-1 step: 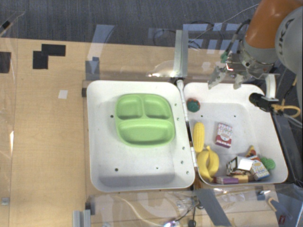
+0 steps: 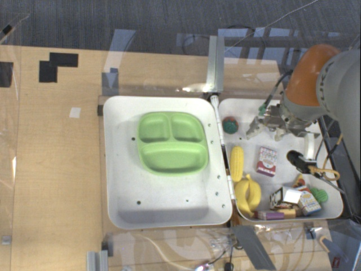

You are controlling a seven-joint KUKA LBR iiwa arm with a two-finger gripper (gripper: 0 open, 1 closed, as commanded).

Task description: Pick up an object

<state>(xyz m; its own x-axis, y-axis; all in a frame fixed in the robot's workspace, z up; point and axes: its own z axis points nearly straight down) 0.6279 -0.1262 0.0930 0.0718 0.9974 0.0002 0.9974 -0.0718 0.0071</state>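
Grey arm (image 2: 333, 83) over the right bin (image 2: 338, 208)
Its jaws (image 2: 276, 126) hang apart, holding nothing, between a green ball (image 2: 230, 125) and a small carton (image 2: 267, 161).

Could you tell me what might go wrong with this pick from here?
The right bin is crowded: near the front, the bananas, a purple marker and small boxes lie packed together, so a grasp there may catch two things or slip. The gripper hangs near the back, between the green ball and the small red carton, and could nudge either.
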